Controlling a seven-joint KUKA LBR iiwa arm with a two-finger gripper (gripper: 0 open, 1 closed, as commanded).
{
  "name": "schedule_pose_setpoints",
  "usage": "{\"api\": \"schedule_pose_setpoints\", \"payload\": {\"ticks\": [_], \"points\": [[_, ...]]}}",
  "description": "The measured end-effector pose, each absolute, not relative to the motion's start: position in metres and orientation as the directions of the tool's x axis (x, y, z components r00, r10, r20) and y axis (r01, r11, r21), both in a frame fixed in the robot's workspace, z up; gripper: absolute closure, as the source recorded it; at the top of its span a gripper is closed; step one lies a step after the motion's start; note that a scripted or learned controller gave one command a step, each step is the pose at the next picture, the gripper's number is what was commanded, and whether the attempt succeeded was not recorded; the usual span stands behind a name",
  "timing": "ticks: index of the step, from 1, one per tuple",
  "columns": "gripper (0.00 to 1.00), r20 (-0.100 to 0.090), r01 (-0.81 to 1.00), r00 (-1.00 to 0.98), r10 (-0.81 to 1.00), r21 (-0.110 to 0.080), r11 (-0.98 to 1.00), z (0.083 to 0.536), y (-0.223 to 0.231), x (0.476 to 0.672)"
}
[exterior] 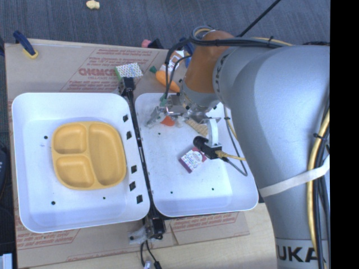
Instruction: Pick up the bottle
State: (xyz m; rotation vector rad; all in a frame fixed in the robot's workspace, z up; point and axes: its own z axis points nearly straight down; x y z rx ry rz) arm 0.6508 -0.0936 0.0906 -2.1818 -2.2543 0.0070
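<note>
Behind right bin [174,179], bottle [177,56] half-hidden, axis unclear

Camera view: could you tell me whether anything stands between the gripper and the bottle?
Nothing visible does. The gripper is over the right bin's far end, beside an orange thing, probably the bottle, partly hidden by the arm.

Bright, even overhead light. Left bin [22,150] and right bin [168,200] near overexposed, wall detail washed out. Soft grey shadow under arm [280,105] on right bin floor. Overall slightly soft, low resolution; carpet [67,15] grainy.
</note>
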Motion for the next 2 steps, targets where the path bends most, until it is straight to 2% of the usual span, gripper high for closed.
{"api": "schedule_pose_setpoints", "payload": {"ticks": [1,2], "points": [[1.00,0.001,0.999,-0.036,0.999,-0.012,0.036,0.101,-0.093,0.650],[1.00,0.000,1.000,-0.007,1.000,-0.006,0.007,0.091,-0.092,0.597]]}}
